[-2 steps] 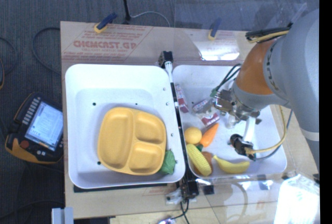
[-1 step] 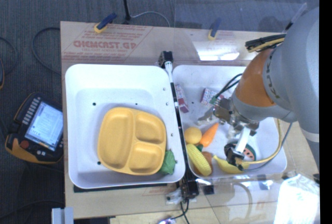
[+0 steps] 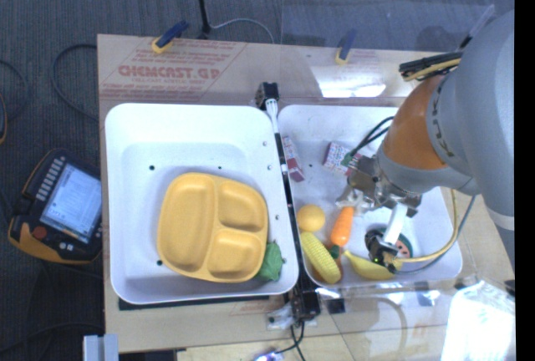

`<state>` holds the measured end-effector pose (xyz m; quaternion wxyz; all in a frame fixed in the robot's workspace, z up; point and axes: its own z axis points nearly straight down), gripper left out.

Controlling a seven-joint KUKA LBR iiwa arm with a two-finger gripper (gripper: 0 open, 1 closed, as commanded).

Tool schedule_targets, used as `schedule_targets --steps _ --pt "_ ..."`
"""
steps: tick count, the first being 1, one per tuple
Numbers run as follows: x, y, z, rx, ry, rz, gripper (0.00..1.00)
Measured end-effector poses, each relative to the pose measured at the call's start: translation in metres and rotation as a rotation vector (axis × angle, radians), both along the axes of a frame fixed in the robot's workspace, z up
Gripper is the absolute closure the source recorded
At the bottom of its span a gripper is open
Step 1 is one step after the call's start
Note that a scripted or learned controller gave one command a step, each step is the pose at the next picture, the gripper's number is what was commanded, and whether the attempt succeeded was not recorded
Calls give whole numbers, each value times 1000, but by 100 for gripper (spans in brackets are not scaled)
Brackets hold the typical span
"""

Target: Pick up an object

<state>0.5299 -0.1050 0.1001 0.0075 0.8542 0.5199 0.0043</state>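
The right bin (image 3: 435, 263) holds several toy foods. An orange carrot (image 3: 341, 226) lies near its middle, with a yellow round fruit (image 3: 310, 218) to its left. A yellow corn cob (image 3: 321, 256) lies at the front and a banana (image 3: 368, 267) along the front wall. My gripper (image 3: 369, 194) hangs low over this bin, just right of and above the carrot's top end. The grey wrist and its cables cover the gripper's tips. Nothing shows held in it.
A small printed packet (image 3: 336, 155) lies at the back of the right bin, and a red-and-white item (image 3: 291, 160) rests by the divider. The left bin (image 3: 134, 142) holds a yellow divided tray (image 3: 213, 226) with a green piece (image 3: 272, 262) at its corner. A teach pendant (image 3: 58, 205) lies on the floor to the left.
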Motion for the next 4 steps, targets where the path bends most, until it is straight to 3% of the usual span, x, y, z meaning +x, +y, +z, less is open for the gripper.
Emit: schedule_targets --steps 1,2,3,4 --pt "35 13 84 8 16 -437 100" --pt "79 -32 283 5 2 -349 100" --pt "33 -48 197 8 23 -646 100" --pt "15 -105 180 12 19 -891 100"
